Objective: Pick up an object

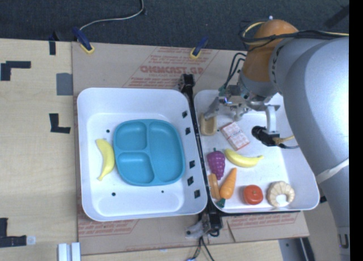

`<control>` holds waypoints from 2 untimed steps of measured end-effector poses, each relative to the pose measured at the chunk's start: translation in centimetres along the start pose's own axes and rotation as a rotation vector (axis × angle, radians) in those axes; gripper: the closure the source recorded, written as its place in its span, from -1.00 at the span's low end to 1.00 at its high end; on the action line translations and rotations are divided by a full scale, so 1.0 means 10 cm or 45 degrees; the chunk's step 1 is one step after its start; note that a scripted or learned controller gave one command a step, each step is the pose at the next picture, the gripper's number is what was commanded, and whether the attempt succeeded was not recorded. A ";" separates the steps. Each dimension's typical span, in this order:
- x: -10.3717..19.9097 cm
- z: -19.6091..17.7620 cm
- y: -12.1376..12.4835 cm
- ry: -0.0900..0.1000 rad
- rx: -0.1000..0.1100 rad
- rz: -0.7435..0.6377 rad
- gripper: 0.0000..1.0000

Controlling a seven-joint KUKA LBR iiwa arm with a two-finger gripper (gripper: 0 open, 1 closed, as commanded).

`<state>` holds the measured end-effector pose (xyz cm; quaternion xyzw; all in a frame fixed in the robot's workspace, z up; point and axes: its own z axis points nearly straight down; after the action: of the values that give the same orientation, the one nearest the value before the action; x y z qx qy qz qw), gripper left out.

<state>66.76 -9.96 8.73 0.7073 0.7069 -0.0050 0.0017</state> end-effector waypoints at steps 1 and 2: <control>0.05 -0.12 0.03 0.012 -0.012 0.001 1.00; 0.05 -0.12 0.03 0.011 -0.012 0.000 -1.00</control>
<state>67.04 -9.48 9.94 0.7074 0.7068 0.0016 0.0019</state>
